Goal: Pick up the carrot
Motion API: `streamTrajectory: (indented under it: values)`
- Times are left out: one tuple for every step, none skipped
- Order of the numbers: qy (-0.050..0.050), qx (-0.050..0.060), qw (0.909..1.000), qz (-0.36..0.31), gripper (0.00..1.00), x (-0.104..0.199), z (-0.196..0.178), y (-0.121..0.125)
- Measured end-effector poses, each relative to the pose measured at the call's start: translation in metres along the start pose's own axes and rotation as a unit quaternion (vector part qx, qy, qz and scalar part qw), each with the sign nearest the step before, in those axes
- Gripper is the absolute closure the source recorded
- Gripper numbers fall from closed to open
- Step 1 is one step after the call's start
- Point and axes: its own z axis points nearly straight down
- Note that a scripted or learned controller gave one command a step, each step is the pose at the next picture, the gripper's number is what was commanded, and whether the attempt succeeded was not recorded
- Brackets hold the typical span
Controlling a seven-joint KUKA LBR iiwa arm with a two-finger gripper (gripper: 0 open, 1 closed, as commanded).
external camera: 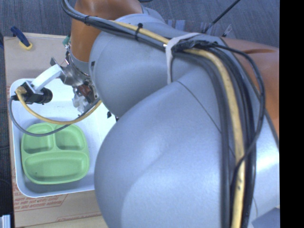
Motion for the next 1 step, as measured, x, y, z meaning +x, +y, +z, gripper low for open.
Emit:
streamTrajectory:
  values:
    - [0.000,-0.002,0.9998,0.017,1.00,-0.0017,-0.0516,0.0756]
